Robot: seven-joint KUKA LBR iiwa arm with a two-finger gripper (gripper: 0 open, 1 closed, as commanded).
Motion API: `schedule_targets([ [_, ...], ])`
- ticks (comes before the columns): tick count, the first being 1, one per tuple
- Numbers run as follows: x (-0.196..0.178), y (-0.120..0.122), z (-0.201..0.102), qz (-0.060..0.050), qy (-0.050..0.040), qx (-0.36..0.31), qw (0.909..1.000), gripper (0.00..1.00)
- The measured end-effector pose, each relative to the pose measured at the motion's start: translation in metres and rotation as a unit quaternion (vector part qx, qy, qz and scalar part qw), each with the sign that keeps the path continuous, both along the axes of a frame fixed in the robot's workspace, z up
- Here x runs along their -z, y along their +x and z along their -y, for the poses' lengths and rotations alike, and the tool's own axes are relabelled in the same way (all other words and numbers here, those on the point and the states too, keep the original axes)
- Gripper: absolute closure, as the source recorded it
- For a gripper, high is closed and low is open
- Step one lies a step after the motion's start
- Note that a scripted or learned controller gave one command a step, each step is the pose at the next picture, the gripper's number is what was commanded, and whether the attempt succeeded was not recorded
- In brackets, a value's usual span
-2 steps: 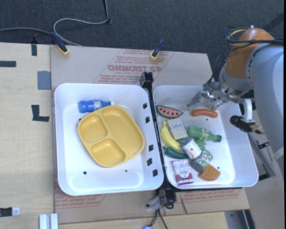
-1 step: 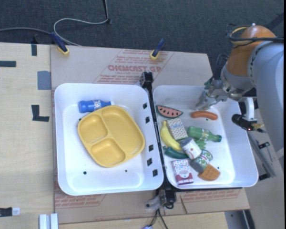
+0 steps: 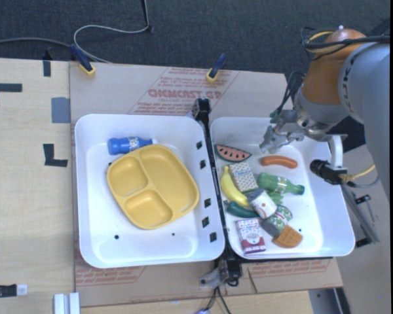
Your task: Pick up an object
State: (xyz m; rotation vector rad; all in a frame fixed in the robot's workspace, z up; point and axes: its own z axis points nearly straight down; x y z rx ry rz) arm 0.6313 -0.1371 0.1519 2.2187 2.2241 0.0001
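Hovering fingers (image 3: 273,140) above sausage (image 3: 278,161) | grip unclear | right bin (image 3: 327,231) back-left bare

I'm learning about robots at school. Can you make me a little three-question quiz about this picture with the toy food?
1. True or false: the yellow plate lies in the left bin.
2. What lies nearest the gripper? A) blue bottle B) hot dog C) waffle
3. Fill in: the banana lies in the ___ bin.

Key: 1 true. 2 B. 3 right.
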Motion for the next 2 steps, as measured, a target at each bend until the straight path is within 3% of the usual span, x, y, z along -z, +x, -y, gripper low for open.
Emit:
schedule_targets([
  [1, 0.001, -0.001, 0.0, -0.001, 0.0001, 0.0, 1.0, 0.0],
  [2, 0.062, -0.057, -0.019, 0.005, -0.0003, 0.001, 1.0, 0.0],
])
